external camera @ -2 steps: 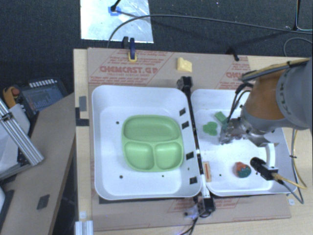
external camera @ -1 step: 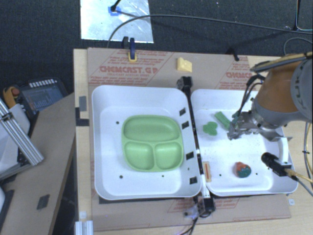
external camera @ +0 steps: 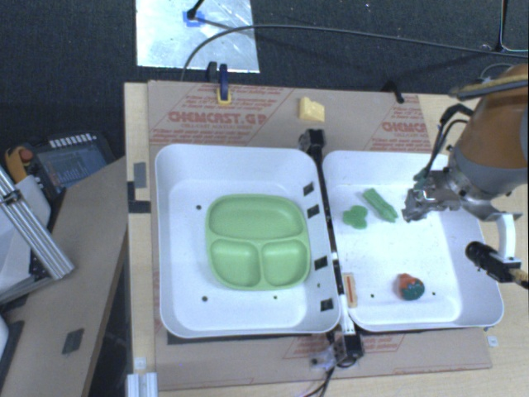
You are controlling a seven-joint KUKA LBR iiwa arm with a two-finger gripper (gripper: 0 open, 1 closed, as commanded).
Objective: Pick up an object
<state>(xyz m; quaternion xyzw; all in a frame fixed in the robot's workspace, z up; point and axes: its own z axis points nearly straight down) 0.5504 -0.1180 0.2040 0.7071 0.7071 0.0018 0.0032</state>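
At the far left we see a grey handheld controller (external camera: 73,165) with a screen lying on a side table, and below it a length of aluminium rail (external camera: 31,230) running out of the frame at the left edge. Up top, a shiny metal sheet (external camera: 197,21) lies on the dark floor with a cable crossing it.

Moving right, the left bin (external camera: 178,296) holds a pale green divided plate (external camera: 257,241) with three compartments, sitting near the middle of the bin floor. Above the bins, on the brown board (external camera: 248,116), a small yellow block (external camera: 312,109) lies just behind the seam where the two bins meet, and a blue and yellow clamp (external camera: 222,83) grips the board's back edge.

In the right bin (external camera: 471,317) we find three things. A small green rounded piece (external camera: 355,217) lies near the bin's left wall, and a green elongated block (external camera: 380,204) lies just beside it, slanted, apart from it by a narrow gap. Near the front of the bin sits a small orange and teal object (external camera: 410,287), well apart from the green pair.

The gripper (external camera: 416,207) hangs over the right bin, just right of the elongated block. We cannot tell how its jaws stand: the metal parts blur together at this size. Nothing shows between them, and we cannot tell whether the tip touches the bin floor. The orange-banded arm (external camera: 496,131) is cut off by the right side of the frame.
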